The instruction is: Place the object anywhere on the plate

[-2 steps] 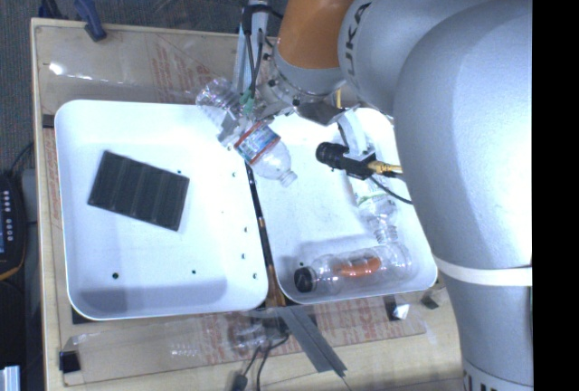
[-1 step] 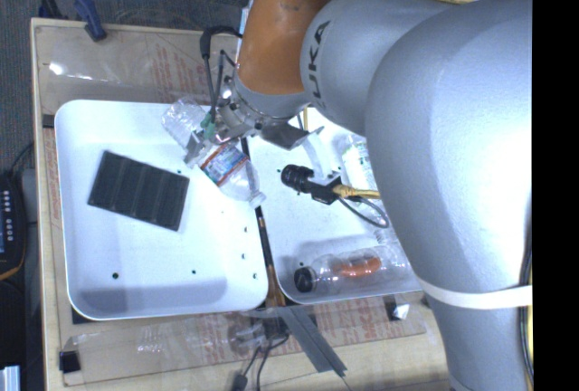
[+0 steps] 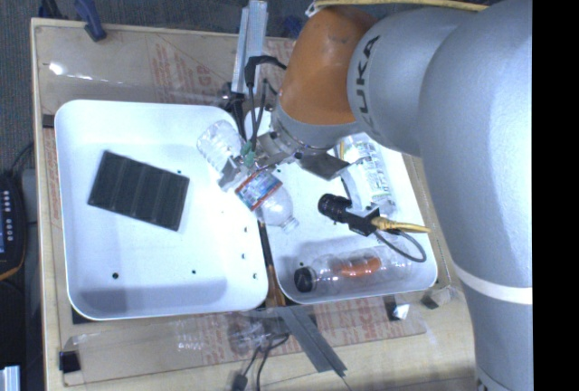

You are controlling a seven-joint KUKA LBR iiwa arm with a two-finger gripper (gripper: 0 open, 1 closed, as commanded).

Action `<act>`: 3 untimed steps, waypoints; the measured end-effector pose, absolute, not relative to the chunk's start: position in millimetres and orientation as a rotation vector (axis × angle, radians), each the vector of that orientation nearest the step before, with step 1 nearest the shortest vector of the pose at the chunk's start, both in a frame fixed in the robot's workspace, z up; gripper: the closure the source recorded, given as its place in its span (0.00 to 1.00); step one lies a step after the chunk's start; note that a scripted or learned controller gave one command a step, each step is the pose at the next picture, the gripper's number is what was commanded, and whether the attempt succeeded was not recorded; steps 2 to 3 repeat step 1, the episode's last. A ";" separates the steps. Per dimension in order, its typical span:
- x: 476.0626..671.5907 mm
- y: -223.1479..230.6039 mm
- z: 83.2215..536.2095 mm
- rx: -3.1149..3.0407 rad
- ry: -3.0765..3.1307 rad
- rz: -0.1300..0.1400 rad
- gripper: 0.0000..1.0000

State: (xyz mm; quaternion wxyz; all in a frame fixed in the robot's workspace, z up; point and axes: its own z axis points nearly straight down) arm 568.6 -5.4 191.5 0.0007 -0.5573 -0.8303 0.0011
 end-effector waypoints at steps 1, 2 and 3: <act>568.7 -5.1 191.6 -1.750 -2.608 0.003 0.00; 568.7 -5.1 191.6 -1.750 -2.608 0.003 0.00; 568.7 -5.1 191.6 -1.750 -2.608 0.003 0.00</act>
